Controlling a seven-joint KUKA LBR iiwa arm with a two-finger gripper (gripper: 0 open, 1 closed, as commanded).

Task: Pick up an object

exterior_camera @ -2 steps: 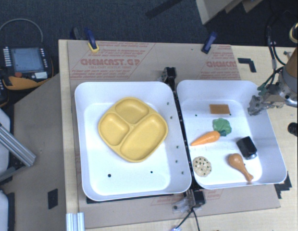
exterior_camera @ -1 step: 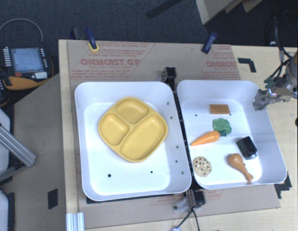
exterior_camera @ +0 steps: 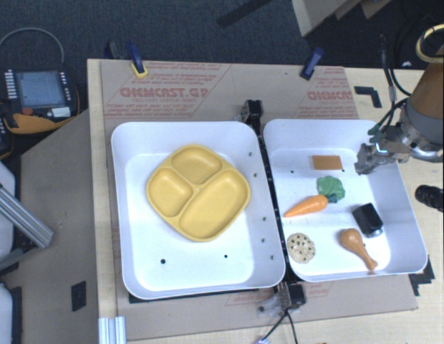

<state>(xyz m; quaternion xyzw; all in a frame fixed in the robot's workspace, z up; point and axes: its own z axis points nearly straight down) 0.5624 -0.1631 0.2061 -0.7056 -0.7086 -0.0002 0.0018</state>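
I see the left bin (exterior_camera: pixel 129 192) holding a yellow divided plate (exterior_camera: pixel 198 192). The right bin (exterior_camera: pixel 401 192) holds a cracker (exterior_camera: pixel 327 163), broccoli (exterior_camera: pixel 331 188), carrot (exterior_camera: pixel 306 206), cookie (exterior_camera: pixel 301 247), drumstick (exterior_camera: pixel 358 248) and black block (exterior_camera: pixel 367 218). My tool (exterior_camera: pixel 367 160) hangs at the bin's two o'clock; whether it's parted I can't tell.

The arm (exterior_camera: pixel 426 113) runs off the right edge. Its gripper (exterior_camera: pixel 367 160) is too small and dark to read, and it covers part of the right bin's (exterior_camera: pixel 394 264) far rim.
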